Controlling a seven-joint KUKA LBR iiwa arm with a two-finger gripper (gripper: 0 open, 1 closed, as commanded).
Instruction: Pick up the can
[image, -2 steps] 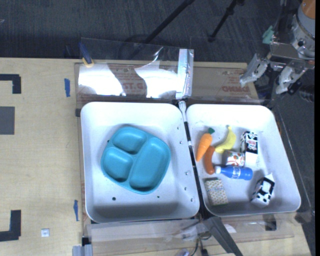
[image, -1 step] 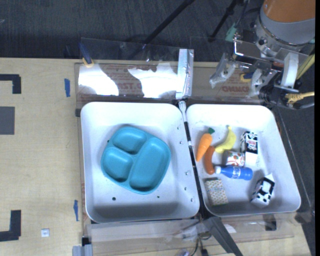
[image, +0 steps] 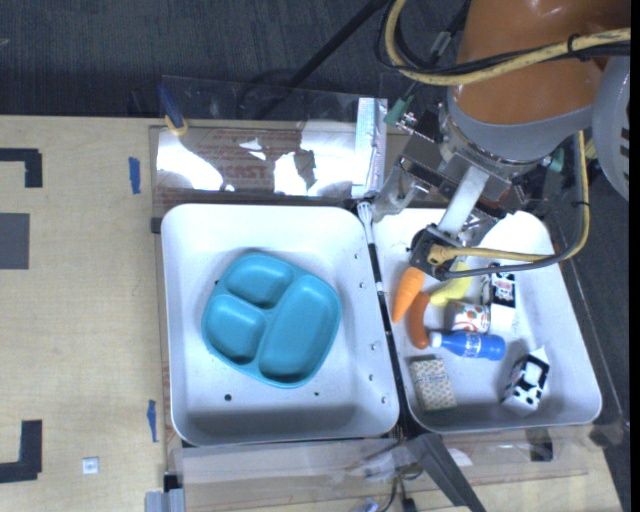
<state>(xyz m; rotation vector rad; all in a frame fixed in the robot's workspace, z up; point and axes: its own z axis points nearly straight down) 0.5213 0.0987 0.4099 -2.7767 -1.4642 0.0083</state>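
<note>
1. Smooth teal plastic divided plate (image: 270, 318), three compartments, in left white bin (image: 190, 400).
2. Can (image: 469, 319): small, on its side, red/white label, text unreadable; right of plate, in right bin (image: 575, 400), touching blue/white bottle (image: 475, 346), near orange carrot (image: 409, 291).
3. Gripper (image: 437, 252) above the can; finger state: can't tell.

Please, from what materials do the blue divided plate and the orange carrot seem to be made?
The blue plate looks like moulded plastic with a matte, slightly satin finish: its colour is even and its three compartments have soft rounded edges. The carrot is probably a plastic or rubber toy: its orange is uniform and smooth, with a faint sheen, though the picture is too small to be sure.
</note>
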